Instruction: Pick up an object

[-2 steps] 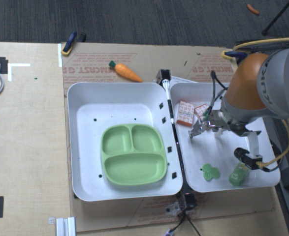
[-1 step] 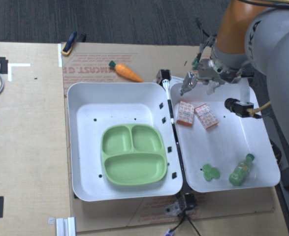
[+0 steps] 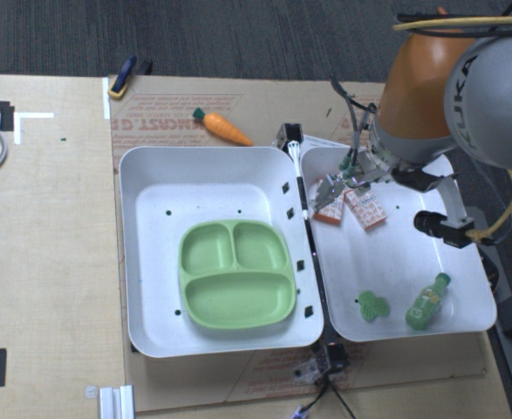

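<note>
End effector (image 3: 332,190) low over small red-and-white cardboard box (image 3: 329,214), far-left of right white bin (image 3: 465,317) | grip state: cannot tell | risk: bin wall blocks fingers, box slips.

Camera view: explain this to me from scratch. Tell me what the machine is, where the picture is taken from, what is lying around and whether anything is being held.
One camera fixed above a bench looks down at a slant. The big grey and orange shape on the right is a robot arm; its grasping end, the gripper, is down in the right bin, close to two small red and white packets. Whether it grips one I cannot tell. Near that bin's front lie a green bottle and a small green toy. The left bin holds a green divided plate. Behind the bins, on the cardboard, lies a toy carrot.
</note>
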Controlling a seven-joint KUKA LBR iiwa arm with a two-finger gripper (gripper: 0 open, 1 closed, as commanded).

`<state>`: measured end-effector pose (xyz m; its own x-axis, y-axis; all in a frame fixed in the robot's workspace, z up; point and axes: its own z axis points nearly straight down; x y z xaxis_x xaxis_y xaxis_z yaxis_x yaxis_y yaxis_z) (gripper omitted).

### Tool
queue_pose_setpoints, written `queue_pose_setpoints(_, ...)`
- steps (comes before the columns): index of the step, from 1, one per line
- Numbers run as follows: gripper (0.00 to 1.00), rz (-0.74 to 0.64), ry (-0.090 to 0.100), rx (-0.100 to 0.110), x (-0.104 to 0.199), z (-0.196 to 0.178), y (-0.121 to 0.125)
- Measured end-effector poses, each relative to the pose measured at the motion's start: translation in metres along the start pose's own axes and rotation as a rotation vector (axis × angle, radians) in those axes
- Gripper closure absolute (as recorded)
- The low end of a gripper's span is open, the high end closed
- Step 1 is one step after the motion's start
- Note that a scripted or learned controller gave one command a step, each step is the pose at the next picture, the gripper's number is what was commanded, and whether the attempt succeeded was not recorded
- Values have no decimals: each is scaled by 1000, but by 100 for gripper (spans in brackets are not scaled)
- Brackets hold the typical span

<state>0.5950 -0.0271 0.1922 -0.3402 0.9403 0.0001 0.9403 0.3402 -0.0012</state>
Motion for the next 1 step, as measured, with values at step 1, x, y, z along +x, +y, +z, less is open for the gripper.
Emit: queue_pose_setpoints(1,0,-259,-2,-3,-11,0,8)
